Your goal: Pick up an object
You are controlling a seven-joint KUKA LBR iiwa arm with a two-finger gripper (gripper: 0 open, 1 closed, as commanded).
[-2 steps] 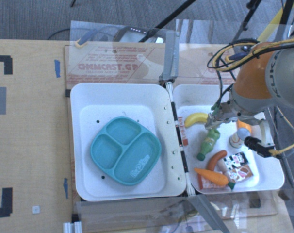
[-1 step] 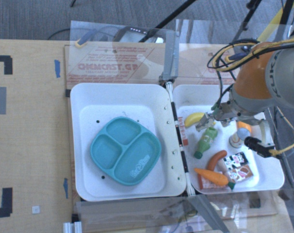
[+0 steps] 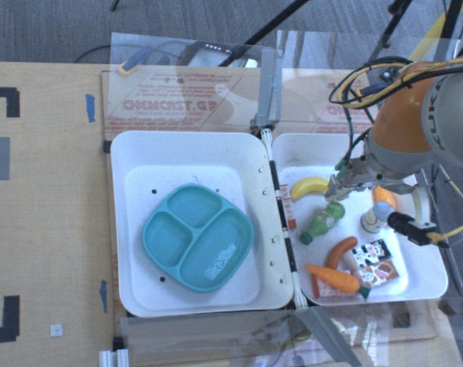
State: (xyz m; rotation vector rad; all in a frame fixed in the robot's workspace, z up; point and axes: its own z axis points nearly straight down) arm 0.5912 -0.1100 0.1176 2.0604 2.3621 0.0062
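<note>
— Where's the arm?
— Reaching in from the right, the gripper (image 3: 340,192) low over the right bin (image 3: 430,281), just above the green bottle (image 3: 323,222) and right beside the banana (image 3: 309,187).
— Has it got anything?
— Can't tell; the wrist hides whether it's released or clenched, and nothing shows in its grasp.
— What else is in that bin?
— A sausage (image 3: 341,251), a carrot (image 3: 335,277) along the near edge, a small printed carton (image 3: 374,262), and an orange piece (image 3: 384,198) by the far side.
— And the left bin (image 3: 132,159)?
— A teal divided plate (image 3: 198,237) lying flat
</note>
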